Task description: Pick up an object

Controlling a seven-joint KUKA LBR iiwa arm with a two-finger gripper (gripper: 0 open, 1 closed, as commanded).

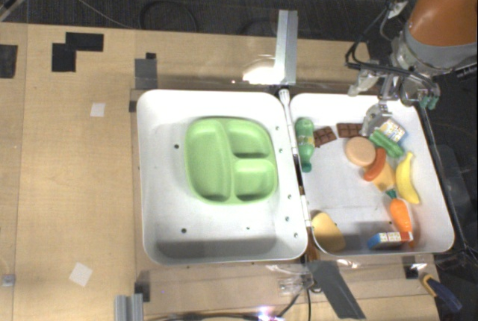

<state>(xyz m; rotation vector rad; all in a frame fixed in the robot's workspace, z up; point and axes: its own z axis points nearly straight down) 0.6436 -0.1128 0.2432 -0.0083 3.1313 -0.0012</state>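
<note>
The right bin (pixel 336 192) holds several small items. Among them are a green bottle (pixel 304 134), two brown chocolate pieces (pixel 323 136), a tan round bun (pixel 361 151), a banana (pixel 405 178) and a green-and-white packet (pixel 389 133). My gripper (pixel 378 115) hangs over the bin's far right part, just above the packet and the bun. Whether it touches either one is not clear. The arm's orange band (pixel 447 2) rises above it at the top right.
In the left bin (pixel 160 230) lies a green divided plate (pixel 229 159). Near the right bin's front are an orange carrot-like piece (pixel 401 216), a blue-and-white box (pixel 388 240) and a yellowish item (pixel 327 230). A metal post (pixel 287 51) stands behind the bins.
</note>
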